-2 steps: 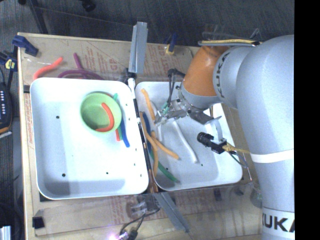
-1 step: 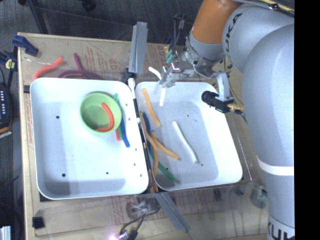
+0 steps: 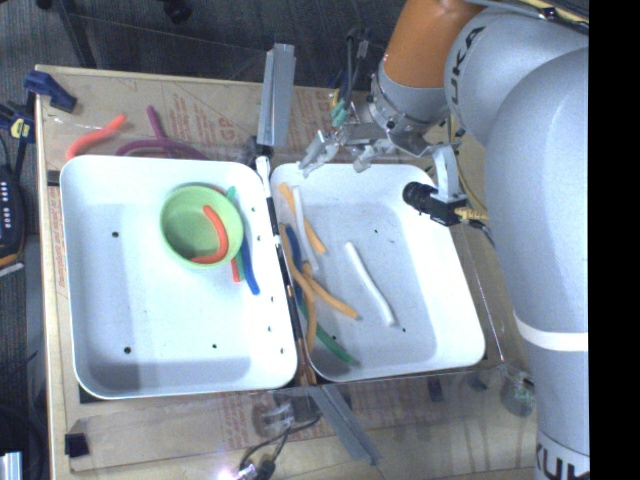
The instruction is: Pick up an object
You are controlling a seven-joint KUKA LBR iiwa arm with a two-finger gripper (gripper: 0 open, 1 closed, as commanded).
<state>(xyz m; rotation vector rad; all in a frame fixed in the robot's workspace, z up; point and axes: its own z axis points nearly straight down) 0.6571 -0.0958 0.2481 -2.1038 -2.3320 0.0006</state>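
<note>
My gripper (image 3: 340, 154) hangs over the far rim of the right bin (image 3: 452, 320), fingers spread open with nothing between them. Below it in that bin lie a white stick (image 3: 370, 283), two orange sticks (image 3: 311, 232) (image 3: 333, 298), a blue stick (image 3: 293, 250) and a green piece (image 3: 337, 348), all toward the bin's left side. The left bin (image 3: 110, 308) holds a green bowl (image 3: 195, 224) with a red curved piece (image 3: 217, 236) in it, and a blue stick (image 3: 248, 271) beside the bowl.
The grey arm fills the right side, its orange band (image 3: 425, 28) above the wrist. On the bench behind the left bin lie an orange stick (image 3: 97, 136) and a purple cord (image 3: 160, 147). A grey bar (image 3: 276, 93) stands at the back between the bins.
</note>
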